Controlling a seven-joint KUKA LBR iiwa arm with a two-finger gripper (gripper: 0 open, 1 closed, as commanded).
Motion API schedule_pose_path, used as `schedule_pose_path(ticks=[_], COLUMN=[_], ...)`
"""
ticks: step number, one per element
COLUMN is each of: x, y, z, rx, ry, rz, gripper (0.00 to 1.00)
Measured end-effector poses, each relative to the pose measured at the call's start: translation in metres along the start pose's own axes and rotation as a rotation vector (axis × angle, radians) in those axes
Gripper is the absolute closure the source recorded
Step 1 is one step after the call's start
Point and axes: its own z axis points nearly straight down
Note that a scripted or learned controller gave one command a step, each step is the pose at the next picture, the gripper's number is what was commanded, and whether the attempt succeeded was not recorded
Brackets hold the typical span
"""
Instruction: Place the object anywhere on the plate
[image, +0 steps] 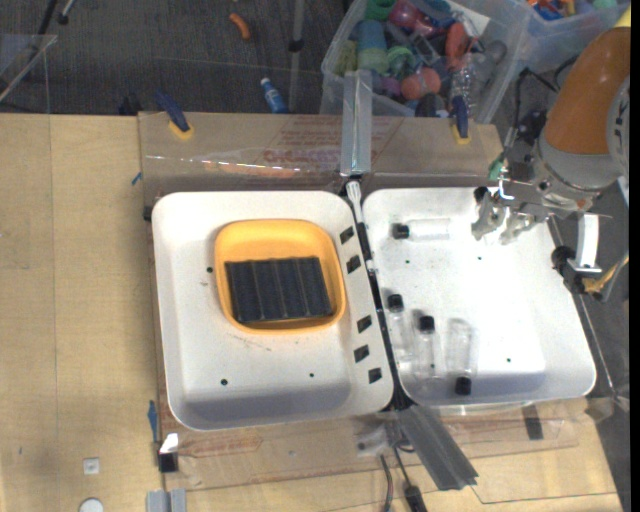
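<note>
An orange-yellow plate (240, 240) lies in the left bin (190, 370), and a black ribbed slab (278, 288) rests flat on it. In the right bin (530, 330) lie several small clear bottles with black caps: one on its side at the far end (420, 230), and three grouped near the front left (400, 322) (428, 342) (459, 352). My gripper (500, 226) hangs over the far right part of the right bin, to the right of the far bottle. It is open, with only the white bin floor showing between its fingers.
A metal divider (354, 140) runs between the two bins. Black clips (362, 322) line the left bin's right wall. Behind the bench stands a clear tub of colourful toys (420, 50). The arm's orange band (590, 90) is at the upper right.
</note>
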Motion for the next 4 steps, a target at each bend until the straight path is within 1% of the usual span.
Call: schedule_pose_path(ticks=[1, 2, 3, 4], x=[0.011, -0.007, -0.019, -0.058], y=[0.031, 0.034, 0.036, 0.043], z=[-0.013, -0.056, -0.08, -0.111], rx=[-0.005, -0.007, -0.008, -0.009], ry=[-0.001, -0.001, -0.002, -0.004], rz=[-0.149, -0.297, -0.505, -0.778], gripper=[1.0, 1.0, 1.0, 1.0])
